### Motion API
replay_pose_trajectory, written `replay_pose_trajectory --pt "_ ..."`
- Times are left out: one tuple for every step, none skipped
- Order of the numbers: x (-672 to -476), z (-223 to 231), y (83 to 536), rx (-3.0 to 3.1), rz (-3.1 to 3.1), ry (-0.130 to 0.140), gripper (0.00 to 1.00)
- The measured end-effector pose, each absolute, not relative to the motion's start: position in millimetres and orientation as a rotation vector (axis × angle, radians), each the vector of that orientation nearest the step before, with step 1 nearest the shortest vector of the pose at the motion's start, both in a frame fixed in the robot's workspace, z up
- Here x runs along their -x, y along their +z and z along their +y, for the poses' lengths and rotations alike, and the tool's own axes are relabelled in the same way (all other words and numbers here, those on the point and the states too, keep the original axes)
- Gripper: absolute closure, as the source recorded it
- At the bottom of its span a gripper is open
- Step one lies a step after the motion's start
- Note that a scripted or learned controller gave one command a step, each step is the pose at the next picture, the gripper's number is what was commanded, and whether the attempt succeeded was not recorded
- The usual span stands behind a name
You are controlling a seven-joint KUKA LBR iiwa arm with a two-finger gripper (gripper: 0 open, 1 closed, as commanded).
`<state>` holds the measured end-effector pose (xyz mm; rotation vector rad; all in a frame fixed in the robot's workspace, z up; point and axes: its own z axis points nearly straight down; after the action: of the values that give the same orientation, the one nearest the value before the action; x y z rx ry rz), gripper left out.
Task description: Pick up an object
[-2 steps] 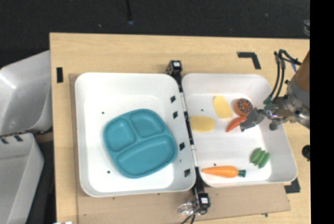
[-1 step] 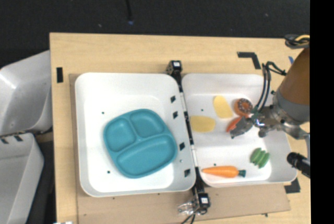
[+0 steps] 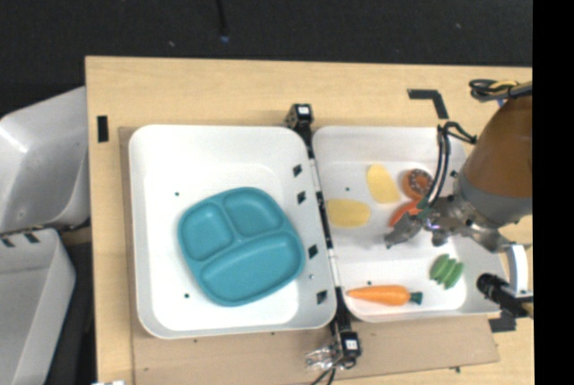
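We start at the near edge of the right-hand shallow white bin [image 3: 359, 307], where an orange toy carrot with a green top [image 3: 384, 294] lies flat, its long axis running along the bin's front wall, green end pointing toward the arm's side. It sits in front of the hand [image 3: 405, 231] and slightly to the side away from the arm, near but apart from it. A small green leafy piece [image 3: 445, 270] lies nearer the arm, beside the grey wrist.

The hand itself hangs low over the middle of that bin, reaching in from the arm's side. We cannot tell from this slanted view how its tips are set, nor whether anything is between them. A small orange-red piece [image 3: 403, 214] shows right at the tip; whether it touches the hand we cannot say.

Just beyond the tip, away from the arm, a pale yellow oval slice [image 3: 348, 213] lies flat. A second yellow slice [image 3: 382, 183] sits behind the hand, and a round red-brown object [image 3: 416, 181] beside it is partly crossed by the black cable.

We judge the nearest candidates to be the orange-red piece and the yellow oval.

Farther off, in the left white bin [image 3: 152, 195], rests a blue divided plastic plate [image 3: 240, 245], well apart from the hand, on the pale wooden worktop [image 3: 224, 91].
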<state>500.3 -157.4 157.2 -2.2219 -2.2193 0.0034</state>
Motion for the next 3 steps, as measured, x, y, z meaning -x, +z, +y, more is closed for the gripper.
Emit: replay_pose_trajectory --pt "-499.4 -158.3 104.2 2.221 -2.218 0.005 0.00" --pt "-501.3 -159.2 118.2 2.232 -2.215 -0.002 1.00" --pt "-508.8 -162.8 163.5 2.222 -2.229 -0.004 1.00"
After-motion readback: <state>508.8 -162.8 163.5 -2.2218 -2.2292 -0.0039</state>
